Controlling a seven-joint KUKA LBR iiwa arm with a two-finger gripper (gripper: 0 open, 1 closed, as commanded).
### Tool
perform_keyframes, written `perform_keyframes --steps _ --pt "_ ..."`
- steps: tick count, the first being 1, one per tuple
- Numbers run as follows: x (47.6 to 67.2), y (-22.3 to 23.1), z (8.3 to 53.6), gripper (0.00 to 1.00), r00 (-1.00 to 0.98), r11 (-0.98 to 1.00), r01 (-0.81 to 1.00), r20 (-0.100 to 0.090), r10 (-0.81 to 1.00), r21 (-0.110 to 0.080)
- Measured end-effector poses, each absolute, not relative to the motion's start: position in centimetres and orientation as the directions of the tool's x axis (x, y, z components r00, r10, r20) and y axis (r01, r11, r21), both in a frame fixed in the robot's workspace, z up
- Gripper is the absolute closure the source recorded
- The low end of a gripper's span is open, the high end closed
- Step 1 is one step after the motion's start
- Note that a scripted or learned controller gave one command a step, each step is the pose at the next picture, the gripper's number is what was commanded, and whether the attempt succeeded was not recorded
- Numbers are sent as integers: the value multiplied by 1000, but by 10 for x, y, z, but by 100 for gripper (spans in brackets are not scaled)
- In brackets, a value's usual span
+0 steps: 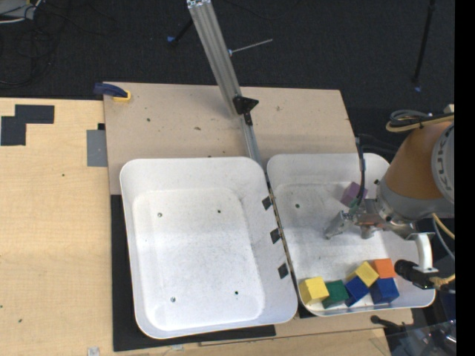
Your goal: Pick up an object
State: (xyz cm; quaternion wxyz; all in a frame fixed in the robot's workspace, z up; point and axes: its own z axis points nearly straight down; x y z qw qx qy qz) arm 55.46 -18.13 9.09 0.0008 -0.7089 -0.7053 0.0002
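Gripper [349,225]: low in the right bin [312,176], fingers spread, holding nothing.
Purple block [349,193]: just far of the fingers, apart.
Coloured blocks [355,283]: near edge.

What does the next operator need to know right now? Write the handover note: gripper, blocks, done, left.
Gripper: down in the right bin, fingers spread open, nothing between them.
Purple block: just behind the gripper, partly hidden by it.
Other blocks bunched at the bin's near edge: yellow, green, second yellow, orange, two blue.
Left bin: beside the right bin.
Done: arm lowered into the bin.
Left: close on a block and lift it.
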Motion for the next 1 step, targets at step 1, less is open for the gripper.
perform_keyframes --steps 1 --pt "554 -182 102 100 13 -13 1000 2 1000 -1"
